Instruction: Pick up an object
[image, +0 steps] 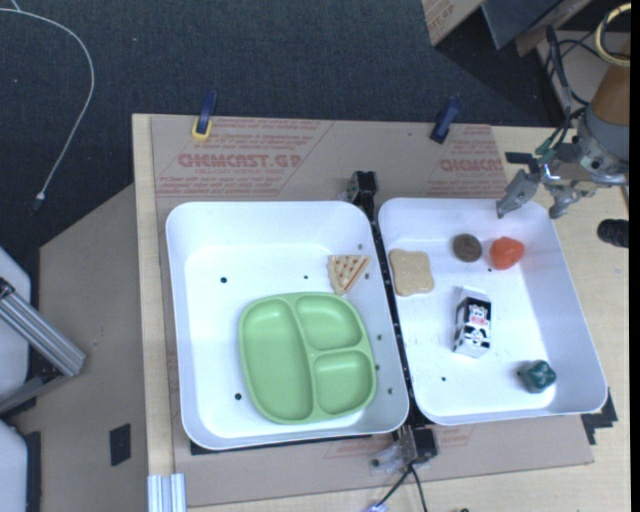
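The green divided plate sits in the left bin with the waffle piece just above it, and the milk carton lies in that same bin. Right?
Not quite. In the camera view the green divided plate and waffle piece are in the left bin, but the milk carton lies in the right bin.

Looks like a robotics lab bench to me: a brown board (330, 150) stamped CHEMCAST GP sits clamped with blue clips (445, 120), two white bins (195, 300) rest on it, loose cables (70, 110) trail over dark carpet (250, 50), and aluminium framing (35, 325) shows at left.
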